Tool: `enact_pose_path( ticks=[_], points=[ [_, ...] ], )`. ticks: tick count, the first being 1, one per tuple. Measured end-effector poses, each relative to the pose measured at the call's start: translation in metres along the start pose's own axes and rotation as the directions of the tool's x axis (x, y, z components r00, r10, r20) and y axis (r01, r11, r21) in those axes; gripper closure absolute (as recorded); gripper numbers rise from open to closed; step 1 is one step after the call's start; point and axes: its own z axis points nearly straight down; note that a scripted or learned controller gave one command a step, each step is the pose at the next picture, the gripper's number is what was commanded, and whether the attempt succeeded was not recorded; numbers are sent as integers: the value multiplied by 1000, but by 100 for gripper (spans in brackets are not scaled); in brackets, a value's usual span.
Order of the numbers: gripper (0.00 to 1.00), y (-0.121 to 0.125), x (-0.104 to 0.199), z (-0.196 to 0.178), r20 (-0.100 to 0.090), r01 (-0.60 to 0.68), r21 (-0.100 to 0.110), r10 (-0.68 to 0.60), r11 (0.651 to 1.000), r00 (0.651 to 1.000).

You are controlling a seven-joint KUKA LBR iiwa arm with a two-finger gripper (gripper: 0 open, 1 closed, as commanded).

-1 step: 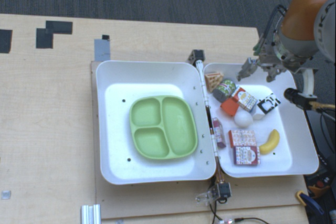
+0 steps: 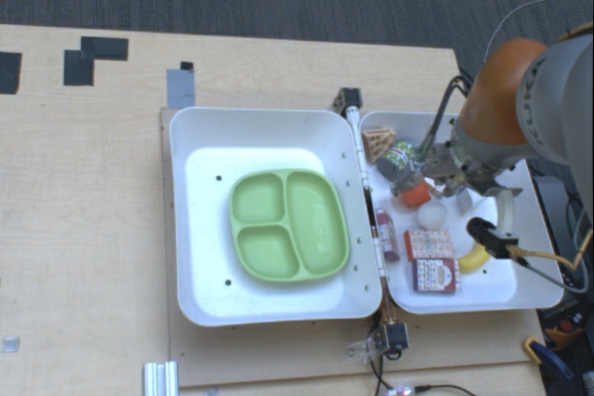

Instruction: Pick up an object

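The grey arm's two-finger gripper (image 2: 452, 184) hangs low in the right white bin (image 2: 534, 287), beside a small orange-red object (image 2: 417, 194). Whether it is spread or pinching, I cannot tell. A green three-compartment plastic tray (image 2: 289, 224) lies in the left white bin (image 2: 200, 199).

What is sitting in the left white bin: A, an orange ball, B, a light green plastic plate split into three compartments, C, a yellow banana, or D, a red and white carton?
B: the light green three-compartment plastic plate lies alone in the left white bin, while the other small items are crowded in the right white bin.
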Motion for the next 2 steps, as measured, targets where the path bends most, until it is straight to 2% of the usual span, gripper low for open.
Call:
enact_pose_path(
  ticks=[1,2],
  points=[
    [0,-39,9,20,1,-1,-4,1,1000,1000],
    [100,-37,9,8,1,-1,-10,1,1000,1000]
  ],
)
